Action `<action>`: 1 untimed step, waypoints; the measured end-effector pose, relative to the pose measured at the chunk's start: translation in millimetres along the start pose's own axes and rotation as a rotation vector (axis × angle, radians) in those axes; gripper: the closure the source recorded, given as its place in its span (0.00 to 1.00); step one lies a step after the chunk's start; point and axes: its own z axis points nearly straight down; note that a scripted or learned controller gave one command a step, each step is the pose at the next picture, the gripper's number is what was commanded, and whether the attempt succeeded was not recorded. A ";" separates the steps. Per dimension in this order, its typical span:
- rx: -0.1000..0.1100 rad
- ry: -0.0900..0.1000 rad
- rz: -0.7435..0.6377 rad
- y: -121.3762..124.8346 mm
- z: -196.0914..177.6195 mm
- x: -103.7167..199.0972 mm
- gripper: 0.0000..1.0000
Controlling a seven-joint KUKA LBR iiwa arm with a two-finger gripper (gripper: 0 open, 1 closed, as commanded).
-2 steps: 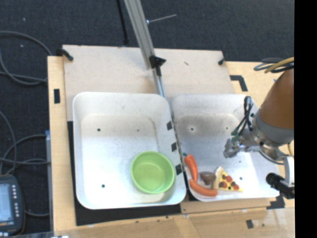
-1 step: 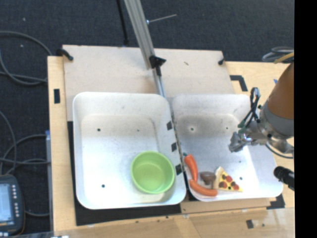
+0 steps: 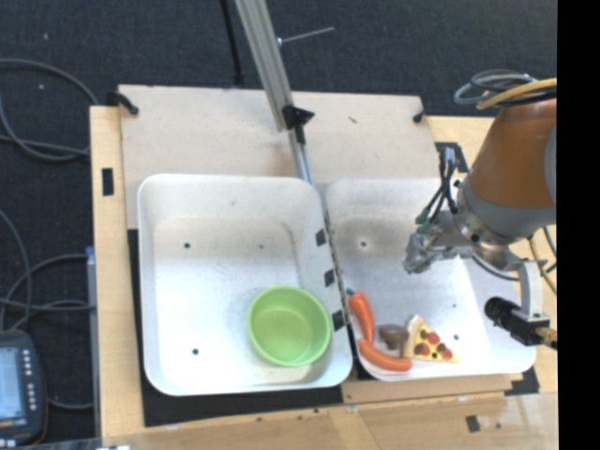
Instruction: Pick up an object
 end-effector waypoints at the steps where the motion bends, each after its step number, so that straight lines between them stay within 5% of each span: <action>1: 0.001 0.001 0.000 24.8 -8.5 48.1 1.00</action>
